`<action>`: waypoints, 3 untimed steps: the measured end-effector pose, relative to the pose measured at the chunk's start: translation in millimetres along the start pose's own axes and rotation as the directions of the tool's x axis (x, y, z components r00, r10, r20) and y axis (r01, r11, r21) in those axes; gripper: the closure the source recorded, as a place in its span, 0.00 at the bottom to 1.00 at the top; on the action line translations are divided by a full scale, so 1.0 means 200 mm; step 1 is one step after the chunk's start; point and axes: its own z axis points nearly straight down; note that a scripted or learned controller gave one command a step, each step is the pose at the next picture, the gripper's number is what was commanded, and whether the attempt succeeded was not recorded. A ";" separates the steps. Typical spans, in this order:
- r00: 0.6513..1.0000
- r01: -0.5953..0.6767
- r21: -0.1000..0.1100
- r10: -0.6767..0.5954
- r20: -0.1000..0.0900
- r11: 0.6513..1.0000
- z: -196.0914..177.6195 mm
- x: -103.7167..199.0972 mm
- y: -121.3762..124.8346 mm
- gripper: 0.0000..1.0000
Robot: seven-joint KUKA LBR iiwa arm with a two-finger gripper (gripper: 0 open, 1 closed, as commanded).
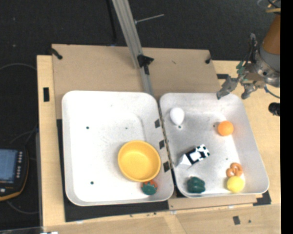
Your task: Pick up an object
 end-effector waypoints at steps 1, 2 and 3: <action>1.000 0.001 0.001 -0.001 0.001 1.000 0.00 0.00 0.00 0.00; 1.000 -0.003 0.005 0.003 0.000 1.000 0.31 -0.02 0.00 0.00; 1.000 0.000 0.004 0.000 0.000 1.000 0.59 0.02 0.02 0.00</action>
